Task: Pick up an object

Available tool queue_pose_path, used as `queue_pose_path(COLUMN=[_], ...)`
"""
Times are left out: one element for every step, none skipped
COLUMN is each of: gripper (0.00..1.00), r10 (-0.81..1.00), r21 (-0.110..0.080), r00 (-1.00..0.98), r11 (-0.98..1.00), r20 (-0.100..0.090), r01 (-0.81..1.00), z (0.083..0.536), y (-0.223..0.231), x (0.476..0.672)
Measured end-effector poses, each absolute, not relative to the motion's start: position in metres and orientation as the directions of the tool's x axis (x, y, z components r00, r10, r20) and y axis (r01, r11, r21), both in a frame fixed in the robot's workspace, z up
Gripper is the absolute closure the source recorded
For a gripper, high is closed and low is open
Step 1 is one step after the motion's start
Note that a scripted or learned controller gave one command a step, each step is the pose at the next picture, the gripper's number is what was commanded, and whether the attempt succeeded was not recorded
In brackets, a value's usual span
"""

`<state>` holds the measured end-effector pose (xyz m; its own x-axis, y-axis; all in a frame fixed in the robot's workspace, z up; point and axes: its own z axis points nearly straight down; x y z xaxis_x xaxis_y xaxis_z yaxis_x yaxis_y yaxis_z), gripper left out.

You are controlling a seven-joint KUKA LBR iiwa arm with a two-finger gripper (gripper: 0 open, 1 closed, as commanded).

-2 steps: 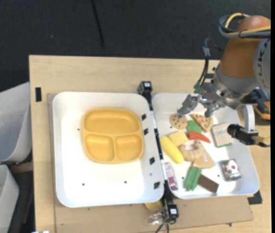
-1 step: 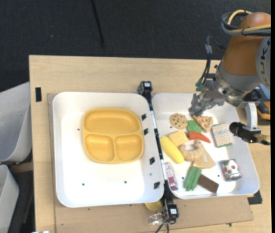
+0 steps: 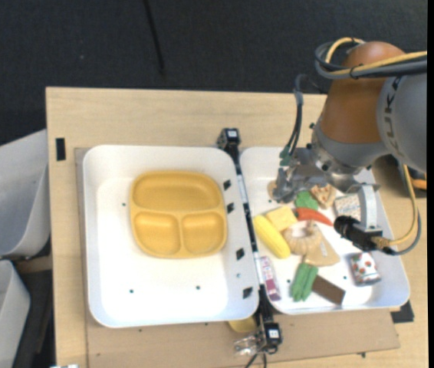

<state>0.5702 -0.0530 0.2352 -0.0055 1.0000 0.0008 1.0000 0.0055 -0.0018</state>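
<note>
Objects lie heaped in the right bin (image 3: 401, 286) — a yellow banana (image 3: 271, 236) near its left wall, a pale yellow block (image 3: 282, 218) just above it, a green and red piece (image 3: 307, 205) beside that, a tan flat piece (image 3: 313, 245) in the middle, a green toy (image 3: 304, 280) and a brown block (image 3: 329, 290) toward the front, and a small die-like cube (image 3: 363, 267) at the right. The claw (image 3: 287, 184) hangs over the back left part of this bin, close above the pale yellow block; whether it is parted or closed cannot be told from this angle, and nothing is seen gripped in it. The grey arm with its orange band (image 3: 355, 106) reaches in from the right. The left bin (image 3: 110, 297) holds a yellow divided tray (image 3: 179, 213) — three compartments, lying flat. Both bins sit side by side on the wooden tabletop (image 3: 67, 113).
</note>
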Motion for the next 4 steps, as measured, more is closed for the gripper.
queue_pose_path(gripper=[1.00,1.00,0.00,1.00], r10=[1.000,1.000,1.000,1.000], r21=[-0.005,0.013,0.001,0.001], r00=[-0.008,-0.011,-0.002,-0.007], r11=[0.008,0.011,0.002,0.007], r20=[0.003,0.005,-0.001,-0.001], r01=[1.000,1.000,1.000,1.000], z=[0.199,0.335,0.328,0.338], y=[0.021,0.081,0.076,0.076], x=[0.527,0.490,0.490,0.491])
